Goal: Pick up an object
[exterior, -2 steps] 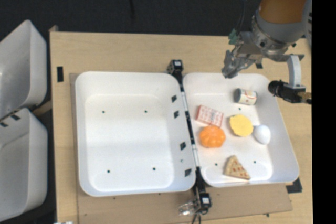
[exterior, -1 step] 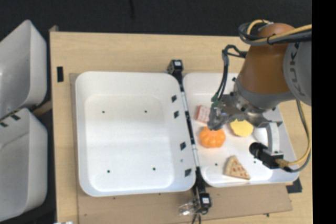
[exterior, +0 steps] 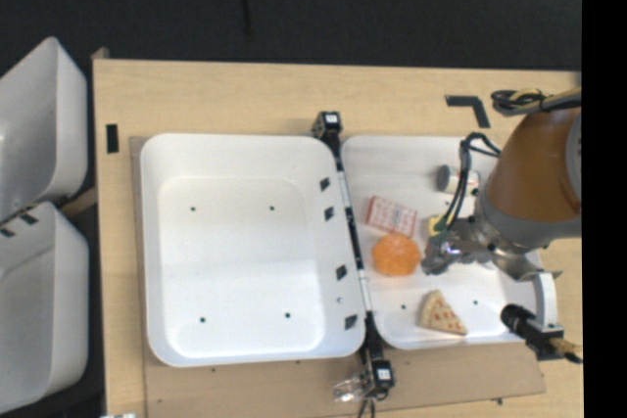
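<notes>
One fixed overhead camera, slanted down — both bins [exterior: 245, 152] framed, moderately distant

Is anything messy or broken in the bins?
Nothing stands out. The orange ball, the red-and-white packet and the pizza-slice toy lie apart in the right bin, none spilled or damaged.

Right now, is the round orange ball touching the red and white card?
Cannot tell. In the camera view the round orange ball sits right below the red and white card, edges meeting without clear gap.

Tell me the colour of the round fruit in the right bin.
Orange, seen in the camera view.
</notes>
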Controlling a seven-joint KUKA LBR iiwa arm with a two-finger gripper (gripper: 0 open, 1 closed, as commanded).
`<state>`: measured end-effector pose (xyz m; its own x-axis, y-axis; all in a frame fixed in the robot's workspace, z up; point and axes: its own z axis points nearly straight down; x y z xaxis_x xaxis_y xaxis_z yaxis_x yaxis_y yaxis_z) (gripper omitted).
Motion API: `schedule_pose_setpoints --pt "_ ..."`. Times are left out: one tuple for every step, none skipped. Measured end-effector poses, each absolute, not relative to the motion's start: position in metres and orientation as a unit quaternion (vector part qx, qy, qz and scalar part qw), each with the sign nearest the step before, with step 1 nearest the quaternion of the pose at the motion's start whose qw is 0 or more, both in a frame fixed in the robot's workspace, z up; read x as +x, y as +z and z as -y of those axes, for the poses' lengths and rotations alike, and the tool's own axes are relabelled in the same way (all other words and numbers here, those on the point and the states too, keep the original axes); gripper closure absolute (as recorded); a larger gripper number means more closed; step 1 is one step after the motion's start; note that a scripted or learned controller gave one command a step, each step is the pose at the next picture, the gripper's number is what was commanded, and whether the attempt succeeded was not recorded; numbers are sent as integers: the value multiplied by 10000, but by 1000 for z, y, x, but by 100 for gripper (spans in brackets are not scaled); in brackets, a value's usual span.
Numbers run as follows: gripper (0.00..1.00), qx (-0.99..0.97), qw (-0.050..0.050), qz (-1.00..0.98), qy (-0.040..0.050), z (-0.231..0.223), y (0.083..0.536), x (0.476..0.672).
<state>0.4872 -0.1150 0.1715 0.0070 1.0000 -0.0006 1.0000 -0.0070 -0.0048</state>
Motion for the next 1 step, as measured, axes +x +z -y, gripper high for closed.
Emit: schedule_pose_setpoints --pt "100 -7046 -32 7096 -27 67 203 567"
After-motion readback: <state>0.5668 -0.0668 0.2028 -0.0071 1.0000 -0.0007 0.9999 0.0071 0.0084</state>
